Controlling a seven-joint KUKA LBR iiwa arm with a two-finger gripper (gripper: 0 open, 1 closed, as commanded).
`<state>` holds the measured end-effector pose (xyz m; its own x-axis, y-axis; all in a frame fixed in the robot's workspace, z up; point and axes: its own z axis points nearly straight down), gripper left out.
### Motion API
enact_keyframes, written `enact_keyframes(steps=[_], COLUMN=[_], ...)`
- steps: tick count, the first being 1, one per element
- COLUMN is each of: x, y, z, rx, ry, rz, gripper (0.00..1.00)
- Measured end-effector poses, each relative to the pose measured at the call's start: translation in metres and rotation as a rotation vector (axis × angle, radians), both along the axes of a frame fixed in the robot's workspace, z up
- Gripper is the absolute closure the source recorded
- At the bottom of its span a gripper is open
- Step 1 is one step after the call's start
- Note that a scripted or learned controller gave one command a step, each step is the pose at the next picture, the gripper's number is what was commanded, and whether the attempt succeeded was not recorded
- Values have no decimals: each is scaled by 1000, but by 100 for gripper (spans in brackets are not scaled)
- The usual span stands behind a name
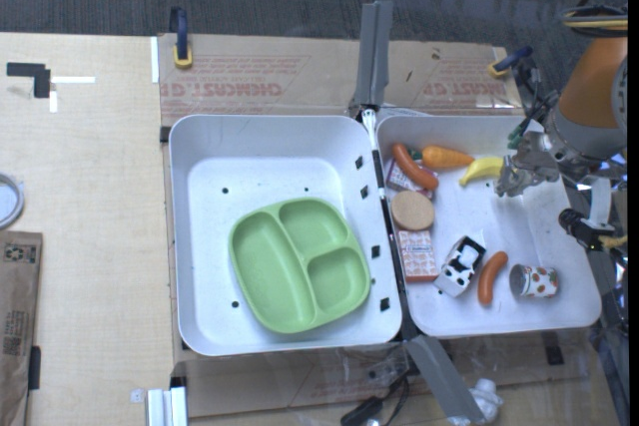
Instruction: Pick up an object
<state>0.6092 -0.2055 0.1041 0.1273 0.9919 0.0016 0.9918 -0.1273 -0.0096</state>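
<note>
**Operator:** Where is the gripper?

**Spotter:** You'll find the gripper (514,177) low over the right bin (559,314), at about two o'clock from that bin's middle. The grey arm (591,100) with its orange band comes in from three o'clock.

**Operator:** Is it open, or closed on something?

**Spotter:** You can't tell from this slant, and neither can I. The end of the tool is a grey blur against the white floor. Nothing can be seen held in it.

**Operator:** What is nearest to it?

**Spotter:** The yellow banana (481,170) lies just beside the gripper at its nine o'clock. Whether they touch, I can't say. At nine o'clock from the banana you have an orange carrot (446,156), then a red sausage (414,167) near the bin's left wall.

**Operator:** And the rest of the bin?

**Spotter:** Along the left wall, at six o'clock from the red sausage, there is a round tan disc (412,211) on top of a printed packet (417,252). Towards six o'clock of the bin sits a black-and-white block (459,266), with an orange sausage (490,276) just beside it at three o'clock. A spotted cup (534,281) lies on its side further along at three o'clock. All three are well apart from the gripper.

**Operator:** And the left bin?

**Spotter:** The left bin (200,214) holds a green divided plate (300,264), set towards its five o'clock. A blue-and-yellow clamp (180,40) sits at twelve o'clock beyond that bin's far left corner.
</note>
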Motion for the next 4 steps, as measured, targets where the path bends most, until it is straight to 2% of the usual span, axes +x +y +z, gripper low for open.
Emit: enact_keyframes(steps=[1,2,3,4], x=[1,1,33,50], y=[59,59,74,72], z=[76,76,-10,19], rx=[-4,-4,-4,-4], ry=[-3,-2,-12,-5], rz=[-79,-78,101,65], gripper=[100,0,0,0])
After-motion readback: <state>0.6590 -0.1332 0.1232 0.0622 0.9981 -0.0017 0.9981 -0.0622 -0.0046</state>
